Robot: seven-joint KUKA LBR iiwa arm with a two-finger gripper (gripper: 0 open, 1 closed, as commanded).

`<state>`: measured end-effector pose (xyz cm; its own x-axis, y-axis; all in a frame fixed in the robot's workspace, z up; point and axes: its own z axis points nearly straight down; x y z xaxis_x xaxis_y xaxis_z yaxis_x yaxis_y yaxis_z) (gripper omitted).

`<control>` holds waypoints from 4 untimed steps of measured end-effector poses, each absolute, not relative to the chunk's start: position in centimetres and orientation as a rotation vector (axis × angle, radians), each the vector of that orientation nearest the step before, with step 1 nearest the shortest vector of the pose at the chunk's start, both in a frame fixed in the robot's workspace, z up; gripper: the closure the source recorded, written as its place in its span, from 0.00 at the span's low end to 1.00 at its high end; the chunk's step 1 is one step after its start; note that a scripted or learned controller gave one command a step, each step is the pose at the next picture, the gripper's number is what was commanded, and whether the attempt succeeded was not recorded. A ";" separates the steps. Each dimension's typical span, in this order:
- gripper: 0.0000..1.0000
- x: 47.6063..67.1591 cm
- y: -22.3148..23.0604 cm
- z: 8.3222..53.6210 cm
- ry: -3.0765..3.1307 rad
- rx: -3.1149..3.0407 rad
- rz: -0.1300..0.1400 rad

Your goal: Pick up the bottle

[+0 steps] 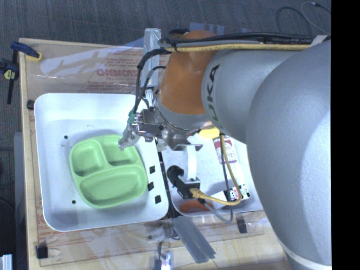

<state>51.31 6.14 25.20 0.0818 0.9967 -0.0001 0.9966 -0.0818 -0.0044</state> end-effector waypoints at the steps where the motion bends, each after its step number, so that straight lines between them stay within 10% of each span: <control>1: 0.00 47.5 7.3 19.7 -2.117 -2.314 0.009; 3: 0.00 49.6 3.5 19.6 -1.401 -2.807 0.007; 4: 1.00 49.5 3.7 20.5 -1.414 -2.795 0.016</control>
